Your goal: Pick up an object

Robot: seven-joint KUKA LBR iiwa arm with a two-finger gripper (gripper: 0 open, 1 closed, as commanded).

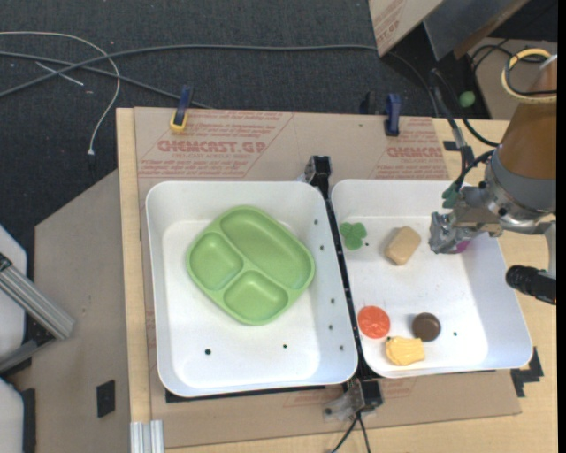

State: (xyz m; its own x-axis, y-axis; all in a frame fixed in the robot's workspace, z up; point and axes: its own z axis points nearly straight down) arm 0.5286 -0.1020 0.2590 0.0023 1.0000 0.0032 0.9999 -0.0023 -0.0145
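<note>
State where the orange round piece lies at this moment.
In the camera view the orange round piece lies in the right bin, near its front left corner, just above the yellow piece and left of the brown round piece.

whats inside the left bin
A green divided plate lies in the left bin, its three compartments bare. Whatever sits on the bin floor beneath the plate is covered.

Dark grey carpet floor seen across top and left of frame, thin white cables strewn over it upper left. Cardboard sheet laid over bench, pinned by two blue clamps along top edge. Cardboard box parked upper right.
</note>
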